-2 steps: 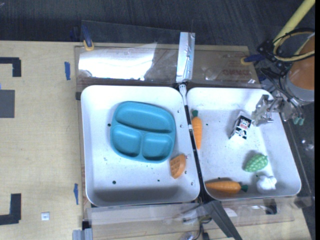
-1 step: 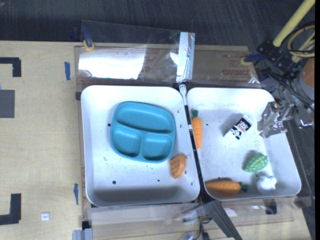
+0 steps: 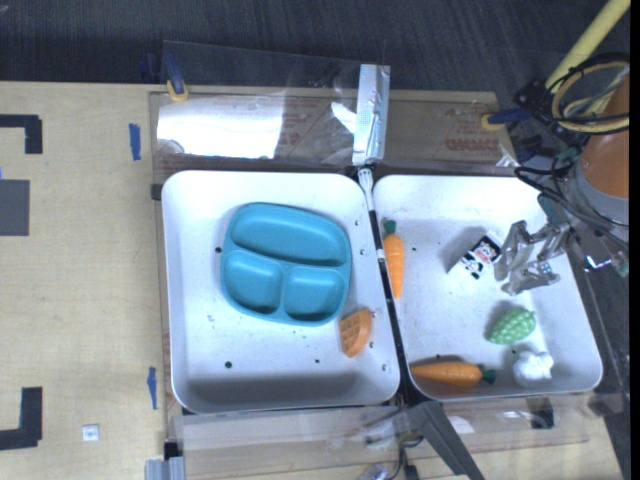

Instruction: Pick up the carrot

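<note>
you've got two white bins: the left bin (image 3: 190,298) holds a blue tray (image 3: 285,261) and an orange-tan bread piece (image 3: 355,331). in the right bin (image 3: 430,208) you see one orange carrot (image 3: 394,261) with a green top by the divider, another carrot (image 3: 447,372) at the front, a green knobbly thing (image 3: 511,325), a white lump (image 3: 533,366) and a black-and-white toy (image 3: 480,257). your gripper (image 3: 528,258) is silver-grey, and the bench (image 3: 80,298) is pale wood

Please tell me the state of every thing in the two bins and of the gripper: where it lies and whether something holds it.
Upper carrot: lying free along the right bin's left wall.
Lower carrot: lying free at the right bin's front edge.
Blue tray: flat in the left bin.
Orange piece: beside the tray.
Green item: lying free.
White item: lying free.
Gripper: above the right bin, holding nothing visible.
</note>
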